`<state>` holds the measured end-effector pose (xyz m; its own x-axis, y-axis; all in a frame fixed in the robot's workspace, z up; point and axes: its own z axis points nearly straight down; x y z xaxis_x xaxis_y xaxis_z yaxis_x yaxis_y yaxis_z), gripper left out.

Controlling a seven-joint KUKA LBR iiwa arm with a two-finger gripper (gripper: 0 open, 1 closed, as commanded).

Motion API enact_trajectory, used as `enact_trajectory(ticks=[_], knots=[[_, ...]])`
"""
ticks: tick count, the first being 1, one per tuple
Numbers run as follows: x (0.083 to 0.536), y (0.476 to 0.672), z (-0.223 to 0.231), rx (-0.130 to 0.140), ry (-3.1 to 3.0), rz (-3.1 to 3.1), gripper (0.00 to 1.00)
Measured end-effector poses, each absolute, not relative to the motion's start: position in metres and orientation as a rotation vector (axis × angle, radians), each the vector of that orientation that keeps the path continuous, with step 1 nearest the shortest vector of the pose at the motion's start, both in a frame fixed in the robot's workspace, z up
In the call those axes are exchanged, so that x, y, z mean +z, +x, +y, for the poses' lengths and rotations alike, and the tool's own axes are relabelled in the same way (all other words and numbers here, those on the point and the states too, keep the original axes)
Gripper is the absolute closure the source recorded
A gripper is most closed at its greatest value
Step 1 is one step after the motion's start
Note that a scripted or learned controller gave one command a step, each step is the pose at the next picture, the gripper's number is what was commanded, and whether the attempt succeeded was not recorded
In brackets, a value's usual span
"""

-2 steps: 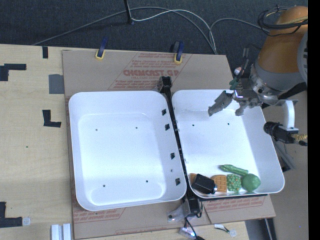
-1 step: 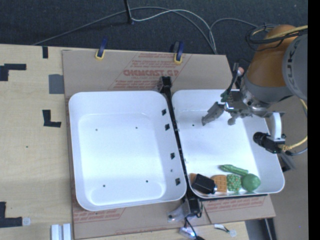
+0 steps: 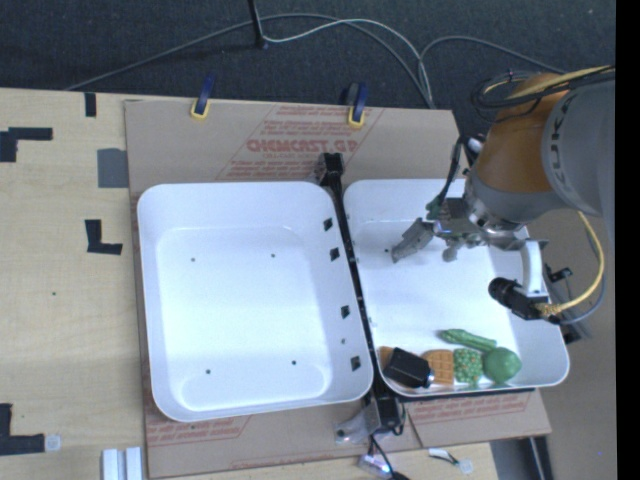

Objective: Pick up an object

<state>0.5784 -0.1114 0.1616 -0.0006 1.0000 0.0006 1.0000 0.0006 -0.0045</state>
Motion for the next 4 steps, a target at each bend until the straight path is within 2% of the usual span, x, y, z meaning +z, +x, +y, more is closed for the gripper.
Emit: enact_trajectory(ticks=[1, 2, 4], knots=[[0.117, 0.574, -0.117, 0.004, -2.219, -2.219, 0.00], [0.129, 0.575, -0.117, 0.001, -2.220, -2.222, 1.00], [0.222, 0.564, -0.129, -0.002, -2.223, -2.223, 1.00]])
